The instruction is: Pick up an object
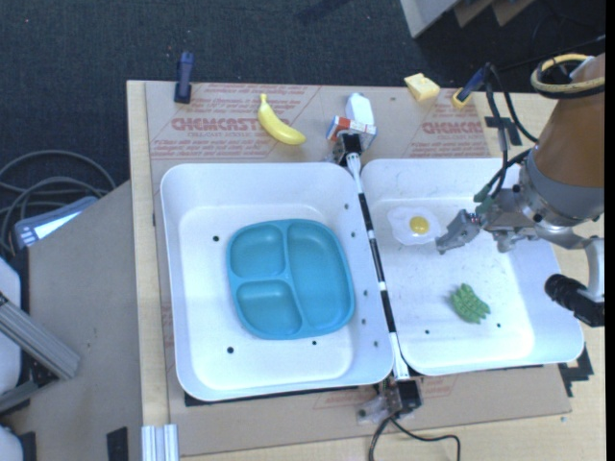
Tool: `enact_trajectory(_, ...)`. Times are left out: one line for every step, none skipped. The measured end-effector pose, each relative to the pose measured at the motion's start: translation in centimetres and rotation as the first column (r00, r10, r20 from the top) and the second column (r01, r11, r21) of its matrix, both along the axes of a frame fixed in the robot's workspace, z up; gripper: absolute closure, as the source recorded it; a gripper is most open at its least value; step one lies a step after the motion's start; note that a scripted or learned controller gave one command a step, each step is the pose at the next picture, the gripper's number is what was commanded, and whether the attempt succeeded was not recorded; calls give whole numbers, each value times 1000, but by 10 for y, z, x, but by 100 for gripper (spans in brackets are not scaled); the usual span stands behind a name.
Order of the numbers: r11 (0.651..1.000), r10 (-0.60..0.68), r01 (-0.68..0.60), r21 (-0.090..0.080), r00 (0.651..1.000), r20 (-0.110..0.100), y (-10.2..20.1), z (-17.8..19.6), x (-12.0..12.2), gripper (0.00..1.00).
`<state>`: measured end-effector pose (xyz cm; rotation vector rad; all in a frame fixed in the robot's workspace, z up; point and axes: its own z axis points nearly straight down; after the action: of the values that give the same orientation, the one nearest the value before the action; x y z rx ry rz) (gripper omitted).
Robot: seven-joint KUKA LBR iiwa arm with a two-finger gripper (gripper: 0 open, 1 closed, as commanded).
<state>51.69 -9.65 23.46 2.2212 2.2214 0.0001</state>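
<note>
In the right bin [519, 349] lie a toy fried egg [414, 227], white with a yellow yolk, near the back left, and a green bumpy toy [469, 303] toward the front middle. My gripper [457, 233] hangs just right of the egg, above the bin floor, with nothing visibly between its fingers. The arm's orange band and grey wrist rise to the right of it. A blue divided plate [288, 279] lies in the left bin [192, 344].
On the cardboard behind the bins sit a yellow banana [278, 123], a small white and red item [352, 123], a yellow block [421, 86] and a blue clip [184, 75]. Cables run along the arm at the right.
</note>
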Motion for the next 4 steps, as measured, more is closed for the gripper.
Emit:
enact_trajectory(1000,-2,2,0,1000,-3,-55,-101,-27,0)
enact_trajectory(1000,-1,1,1,1000,-2,-31,-150,-37,0)
enact_trajectory(1000,-2,2,1,1000,0,-31,-141,-37,100)
enact_trajectory(1000,-3,3,0,1000,1,-31,-131,-37,100)
